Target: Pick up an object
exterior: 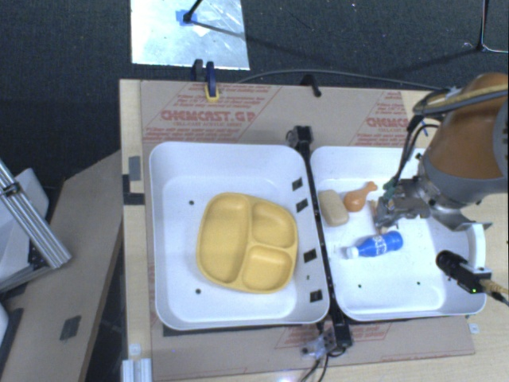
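The claw hovers just above the blue bottle – its grip state too blurred to tell.

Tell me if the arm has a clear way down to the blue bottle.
Probably yes. The end effector hangs just above the blue bottle in the right bin, and the bottle lies apart from the beige block and orange piece, with nothing covering it.

Robotics lab: bench, white bins, clamps.
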